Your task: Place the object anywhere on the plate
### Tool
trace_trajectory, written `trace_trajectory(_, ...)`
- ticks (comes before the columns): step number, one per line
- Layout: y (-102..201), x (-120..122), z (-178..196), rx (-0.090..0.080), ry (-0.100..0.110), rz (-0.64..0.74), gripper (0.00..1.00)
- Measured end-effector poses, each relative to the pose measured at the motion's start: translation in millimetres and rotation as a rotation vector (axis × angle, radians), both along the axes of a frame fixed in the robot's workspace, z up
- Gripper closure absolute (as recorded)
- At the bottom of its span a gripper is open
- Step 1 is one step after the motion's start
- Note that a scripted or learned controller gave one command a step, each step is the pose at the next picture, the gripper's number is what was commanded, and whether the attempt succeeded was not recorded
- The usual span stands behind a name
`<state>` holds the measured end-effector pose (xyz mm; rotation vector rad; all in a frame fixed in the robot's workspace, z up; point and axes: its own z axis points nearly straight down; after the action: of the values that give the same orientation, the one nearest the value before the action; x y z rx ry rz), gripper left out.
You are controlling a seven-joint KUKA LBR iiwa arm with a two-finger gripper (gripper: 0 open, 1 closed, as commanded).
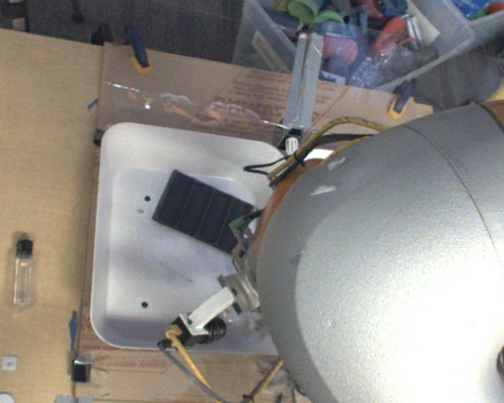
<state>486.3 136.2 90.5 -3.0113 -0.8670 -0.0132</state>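
A flat black ribbed rectangle (201,211) lies tilted in the back half of the left white bin (116,250), its right end running under the arm. My grey arm (400,286) covers the right of the view and everything beneath it. Only a small part of my gripper (242,249) pokes out from under the arm, at the bin's right side, right beside the black rectangle's right end. A bit of green (244,227) shows there, and I cannot tell what it is.
A clear tub of colourful toys (357,18) stands behind the bins. A small glass vial (23,271) lies on the wooden bench to the left. A grey upright post (302,80) rises at the bin's back edge, with blue clamps (140,55) alongside.
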Motion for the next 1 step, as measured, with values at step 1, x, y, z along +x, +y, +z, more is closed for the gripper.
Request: trace_trajectory(1,46.3,34.7,97.8,-0.012,0.007,0.520,1.00)
